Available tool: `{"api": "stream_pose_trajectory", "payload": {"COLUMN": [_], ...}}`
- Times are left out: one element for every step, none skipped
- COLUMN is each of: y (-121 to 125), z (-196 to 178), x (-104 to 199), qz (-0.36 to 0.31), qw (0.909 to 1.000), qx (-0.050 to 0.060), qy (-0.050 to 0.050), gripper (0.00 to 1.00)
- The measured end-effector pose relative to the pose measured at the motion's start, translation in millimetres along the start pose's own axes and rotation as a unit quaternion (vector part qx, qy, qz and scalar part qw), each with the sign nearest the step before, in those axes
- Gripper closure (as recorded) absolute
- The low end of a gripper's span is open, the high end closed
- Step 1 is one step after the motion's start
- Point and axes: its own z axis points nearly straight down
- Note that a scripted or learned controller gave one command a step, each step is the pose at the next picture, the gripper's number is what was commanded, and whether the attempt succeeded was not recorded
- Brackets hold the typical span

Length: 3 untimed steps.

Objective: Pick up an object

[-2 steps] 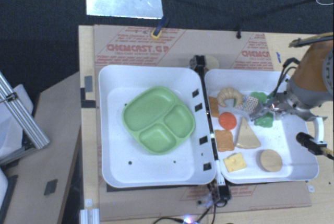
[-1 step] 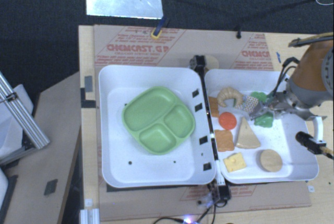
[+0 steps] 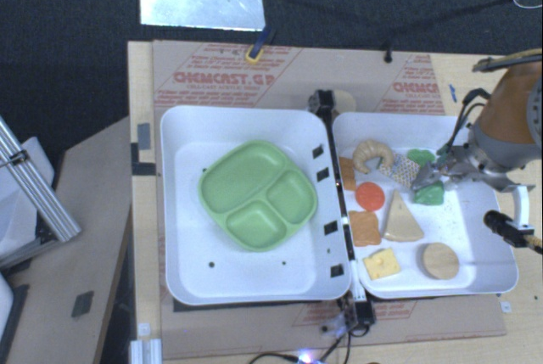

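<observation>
My gripper [image 3: 427, 176] hangs low in the right bin [image 3: 488, 269], reaching in from the right edge. It is between two green toy pieces: a leafy one [image 3: 419, 157] just behind it and a chunkier one [image 3: 431, 195] right under its tip. A grey speckled piece [image 3: 402, 170] lies just to its left. Whether anything is held cannot be made out.
The right bin also holds a croissant [image 3: 373, 154], a red disc [image 3: 370, 196], a toast slice [image 3: 364, 227], a pale wedge [image 3: 403, 218], a yellow cheese block [image 3: 382, 263] and a round tan biscuit [image 3: 440, 260]. A green divided plate [image 3: 257, 194] lies in the left bin [image 3: 182, 269].
</observation>
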Motion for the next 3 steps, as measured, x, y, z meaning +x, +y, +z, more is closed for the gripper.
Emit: {"api": "stream_pose_trajectory", "payload": {"y": [8.0,14.6,15.7], "z": [-44.6,-90.0,-129.6], "x": [3.9,-1.6,-1.7], "qz": [-0.001,-0.001,-0.001], "qw": [1.0,1.0,1.0], "qx": [0.001,0.001,0.001], "qy": [0.001,0.0,0.0], "gripper": [1.0,1.0,1.0]}}
